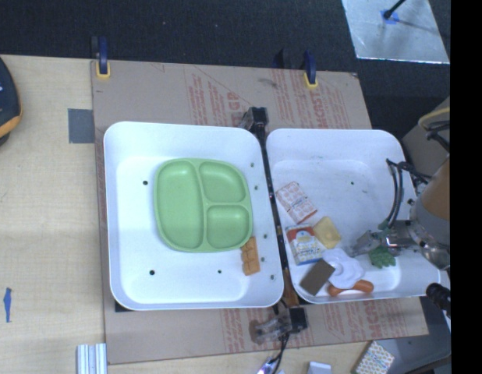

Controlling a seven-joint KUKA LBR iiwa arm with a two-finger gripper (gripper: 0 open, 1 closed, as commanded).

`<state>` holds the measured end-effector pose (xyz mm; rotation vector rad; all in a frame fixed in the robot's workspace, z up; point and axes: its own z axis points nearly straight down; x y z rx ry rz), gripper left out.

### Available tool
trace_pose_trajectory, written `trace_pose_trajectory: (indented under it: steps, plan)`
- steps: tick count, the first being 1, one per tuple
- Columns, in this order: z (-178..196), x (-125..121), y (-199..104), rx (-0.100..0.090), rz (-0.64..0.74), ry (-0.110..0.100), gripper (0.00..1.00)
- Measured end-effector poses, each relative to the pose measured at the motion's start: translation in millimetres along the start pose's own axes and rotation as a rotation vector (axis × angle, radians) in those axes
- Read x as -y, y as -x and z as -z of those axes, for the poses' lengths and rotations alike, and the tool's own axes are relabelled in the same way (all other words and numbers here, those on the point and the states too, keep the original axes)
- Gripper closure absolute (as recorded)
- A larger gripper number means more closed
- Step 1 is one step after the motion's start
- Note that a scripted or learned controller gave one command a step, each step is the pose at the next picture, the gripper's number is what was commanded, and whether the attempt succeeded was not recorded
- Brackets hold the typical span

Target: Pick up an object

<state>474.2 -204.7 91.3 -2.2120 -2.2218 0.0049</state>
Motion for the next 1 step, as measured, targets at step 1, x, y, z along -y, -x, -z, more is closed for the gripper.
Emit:
trace_pose_trajectory:
  steps: [1]
  plan:
    - [10.7,-1.3,1.3,0.001,0.001,0.002,1.00]
